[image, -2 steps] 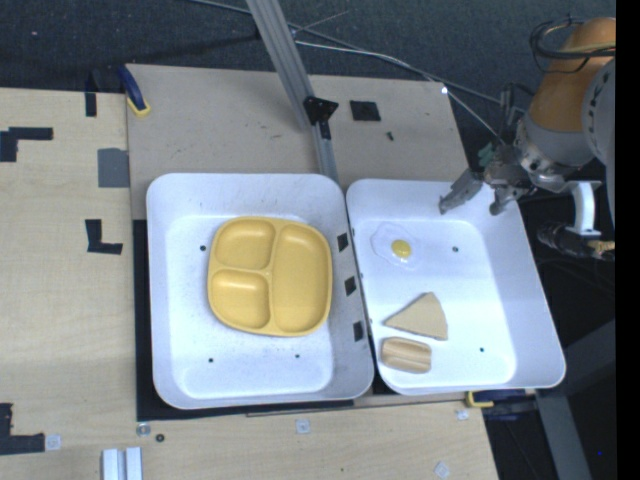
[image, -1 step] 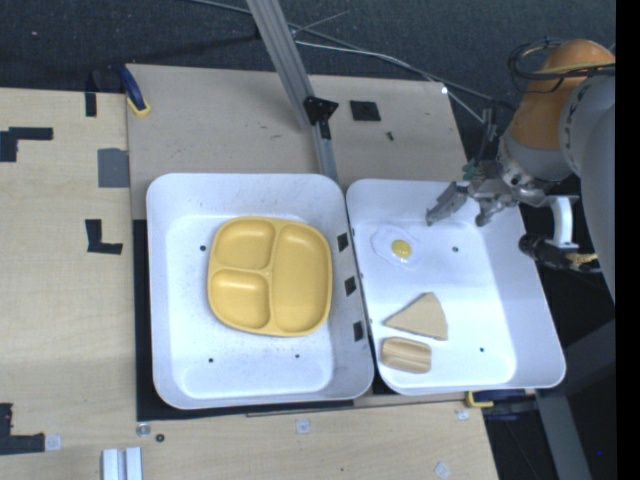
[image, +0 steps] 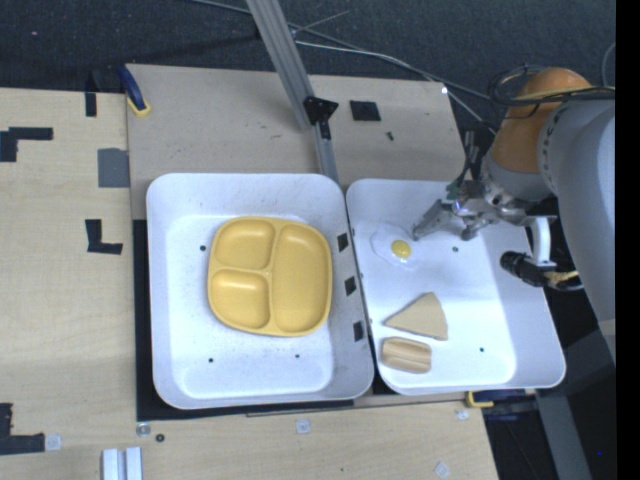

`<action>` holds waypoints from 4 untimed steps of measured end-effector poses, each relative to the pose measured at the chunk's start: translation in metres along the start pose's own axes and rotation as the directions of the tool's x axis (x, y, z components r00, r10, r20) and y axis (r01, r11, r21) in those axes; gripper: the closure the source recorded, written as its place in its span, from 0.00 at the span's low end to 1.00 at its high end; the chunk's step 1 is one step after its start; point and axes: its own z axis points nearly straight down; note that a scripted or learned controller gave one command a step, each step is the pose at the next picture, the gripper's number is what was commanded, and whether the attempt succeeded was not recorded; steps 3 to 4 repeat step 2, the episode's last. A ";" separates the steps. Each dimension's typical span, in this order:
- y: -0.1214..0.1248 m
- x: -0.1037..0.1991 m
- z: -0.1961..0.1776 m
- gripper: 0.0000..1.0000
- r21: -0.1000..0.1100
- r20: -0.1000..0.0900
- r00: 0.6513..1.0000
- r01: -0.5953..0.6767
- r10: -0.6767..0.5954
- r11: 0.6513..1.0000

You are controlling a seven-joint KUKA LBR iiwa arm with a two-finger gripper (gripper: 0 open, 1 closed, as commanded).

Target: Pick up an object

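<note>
In the right bin (image: 520,363) I count three toy foods: a fried egg (image: 394,248) near its back left, a tan wedge (image: 421,317) lower down, and a bread roll (image: 406,355) just below that. The left bin (image: 170,298) holds one yellow divided plate (image: 270,275). My gripper (image: 442,222) hangs just right of the egg, its prongs spread and holding nothing, the arm (image: 575,158) reaching in from the right.

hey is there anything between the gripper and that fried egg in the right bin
Nothing visible. The gripper sits just right of the fried egg with only bare bin floor between them. The wedge and the roll lie nearer the front edge of the right bin, off that line.
</note>
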 end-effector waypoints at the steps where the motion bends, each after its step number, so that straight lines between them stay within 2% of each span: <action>1: 0.001 0.000 -0.013 1.00 -0.002 0.002 1.000 0.001 -0.001 1.000; 2: 0.008 -0.007 -0.070 1.00 -0.006 0.000 1.000 0.000 0.000 1.000; 4: 0.008 -0.007 -0.070 1.00 -0.006 0.000 1.000 0.000 0.000 1.000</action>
